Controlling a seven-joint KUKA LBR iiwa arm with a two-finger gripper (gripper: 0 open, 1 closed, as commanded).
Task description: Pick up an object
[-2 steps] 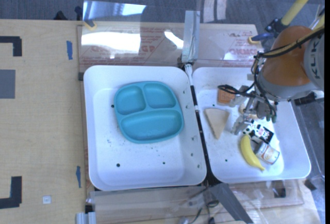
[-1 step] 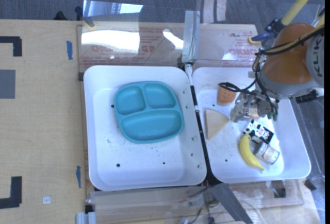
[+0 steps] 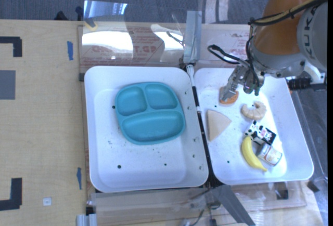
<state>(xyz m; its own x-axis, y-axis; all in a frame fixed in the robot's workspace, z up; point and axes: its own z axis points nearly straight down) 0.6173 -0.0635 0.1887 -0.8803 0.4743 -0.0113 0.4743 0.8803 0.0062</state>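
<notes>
Gripper (image 3: 235, 86) is low in the right bin (image 3: 296, 116), at its far-left part, fingers pointing down-left. An orange piece (image 3: 228, 97) sits right at the fingertips, touching or just under them; can't tell whether it's pinched or how wide the fingers are. Piece lies just down-left of the tool, no clear long axis. Wrist hides its top edge. Further out: shrimp (image 3: 254, 110), wedge (image 3: 216, 123), banana (image 3: 252, 154). Blue plate (image 3: 150, 113) in left bin.
</notes>
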